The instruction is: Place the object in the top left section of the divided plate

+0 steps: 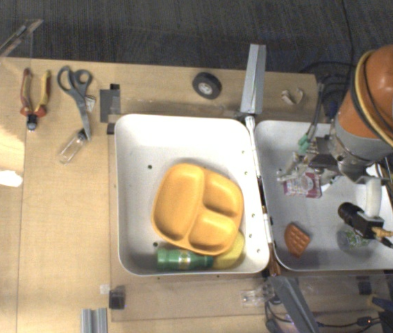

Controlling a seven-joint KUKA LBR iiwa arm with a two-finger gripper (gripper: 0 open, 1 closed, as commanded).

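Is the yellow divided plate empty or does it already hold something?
Empty. The divided plate shows three bare yellow sections; the green can lies outside, beside its lower edge.

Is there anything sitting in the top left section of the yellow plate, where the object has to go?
Nothing visible does. The top left section of the divided plate looks bare. A green can and a yellow item lie tucked against the plate's near edge, partly under it, not in that section.

Arm [384, 96], grey with an orange band above the wrist, enters from the right and bends down-left. Hand [306, 168] hangs at its lower-left end, pointing downward, cabling trailing to the hand's right.
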